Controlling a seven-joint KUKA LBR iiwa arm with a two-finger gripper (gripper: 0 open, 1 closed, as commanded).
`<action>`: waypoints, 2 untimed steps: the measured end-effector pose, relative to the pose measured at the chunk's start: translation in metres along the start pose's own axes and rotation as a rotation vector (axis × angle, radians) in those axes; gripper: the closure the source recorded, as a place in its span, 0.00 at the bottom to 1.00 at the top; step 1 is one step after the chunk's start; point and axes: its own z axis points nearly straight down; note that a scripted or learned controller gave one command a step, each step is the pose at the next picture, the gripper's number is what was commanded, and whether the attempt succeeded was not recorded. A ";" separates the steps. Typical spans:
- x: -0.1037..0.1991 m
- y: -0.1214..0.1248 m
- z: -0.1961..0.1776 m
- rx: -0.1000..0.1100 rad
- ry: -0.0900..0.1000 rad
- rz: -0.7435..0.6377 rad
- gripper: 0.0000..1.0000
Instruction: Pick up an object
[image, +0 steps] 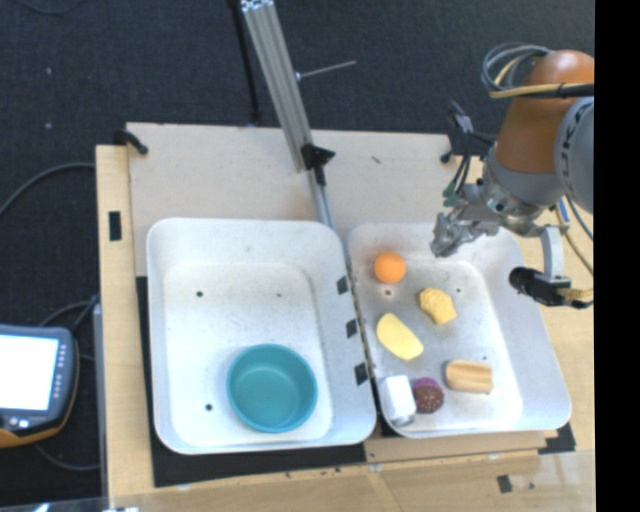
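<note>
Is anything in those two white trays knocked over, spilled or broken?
Nothing stands out. The teal bowl sits upright in the left bin; the orange ball and other small items lie loose but unspilled in the right bin. The end effector hangs above its far edge.

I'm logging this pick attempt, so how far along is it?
Early. Done: the gripper is over the right bin's far edge. In hand: nothing visible. Left: descend and grasp; the orange ball, nearest, and the other pieces lie in that bin, the teal bowl in the left.
</note>
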 end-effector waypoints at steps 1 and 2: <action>0.054 0.001 0.006 0.001 0.001 0.000 1.00; 0.107 0.000 -0.010 -0.002 0.001 -0.001 1.00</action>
